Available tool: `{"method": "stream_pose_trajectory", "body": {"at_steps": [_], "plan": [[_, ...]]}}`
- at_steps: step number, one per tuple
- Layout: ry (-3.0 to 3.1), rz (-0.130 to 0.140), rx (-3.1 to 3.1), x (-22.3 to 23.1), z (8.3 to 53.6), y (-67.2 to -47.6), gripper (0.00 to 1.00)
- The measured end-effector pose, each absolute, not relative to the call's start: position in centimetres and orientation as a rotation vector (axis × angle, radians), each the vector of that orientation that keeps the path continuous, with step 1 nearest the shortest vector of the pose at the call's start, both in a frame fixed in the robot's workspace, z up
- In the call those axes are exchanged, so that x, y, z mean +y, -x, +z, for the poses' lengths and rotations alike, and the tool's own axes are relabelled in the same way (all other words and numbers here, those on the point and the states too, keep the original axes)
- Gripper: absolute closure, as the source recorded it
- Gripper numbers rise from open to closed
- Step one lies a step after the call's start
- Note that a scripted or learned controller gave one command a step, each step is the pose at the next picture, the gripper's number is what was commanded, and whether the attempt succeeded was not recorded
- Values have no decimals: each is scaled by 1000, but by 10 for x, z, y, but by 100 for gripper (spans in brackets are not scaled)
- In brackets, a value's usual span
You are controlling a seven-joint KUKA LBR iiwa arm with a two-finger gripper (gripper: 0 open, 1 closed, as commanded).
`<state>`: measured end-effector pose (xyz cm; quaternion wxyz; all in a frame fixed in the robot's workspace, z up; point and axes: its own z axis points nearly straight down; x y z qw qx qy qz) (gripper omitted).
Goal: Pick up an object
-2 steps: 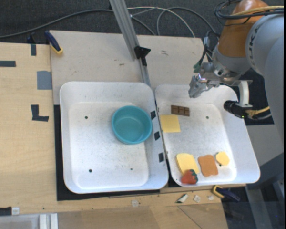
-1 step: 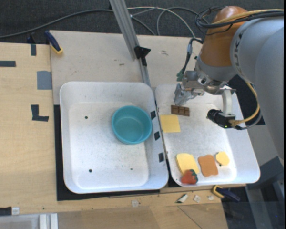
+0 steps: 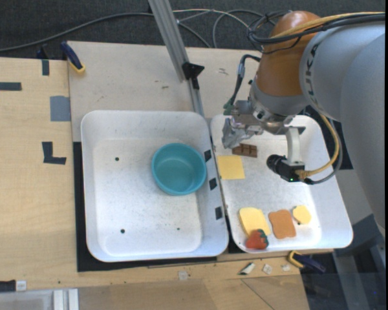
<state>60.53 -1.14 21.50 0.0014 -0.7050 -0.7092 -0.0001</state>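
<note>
Claw point(image 3: 235, 136) beside bin rim point(image 3: 215, 134).

Pale wooden bench point(image 3: 26, 192) (blue tape patches point(image 3: 59, 108)) against dark carpeted floor point(image 3: 64, 5), cables point(image 3: 200, 21) trailing.

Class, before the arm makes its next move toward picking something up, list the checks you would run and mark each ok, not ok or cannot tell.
1. Claw is over the right bin: ok.
2. A target lies close by, the brown block beside the claw: ok.
3. Claw open wide enough: cannot tell.
4. Something already held: cannot tell.
5. Yellow square lies apart from the brown block: ok.
6. Teal bowl sits in the left bin, out of the way: ok.
</note>
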Motion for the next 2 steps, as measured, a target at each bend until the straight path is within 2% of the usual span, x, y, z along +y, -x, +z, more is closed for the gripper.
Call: {"method": "stream_pose_trajectory", "body": {"at_steps": [1, 2], "plan": [[2212, 0, -2227, 36, 228, -585, 100], [2212, 3, -2227, 81, 221, -572, 100]]}}
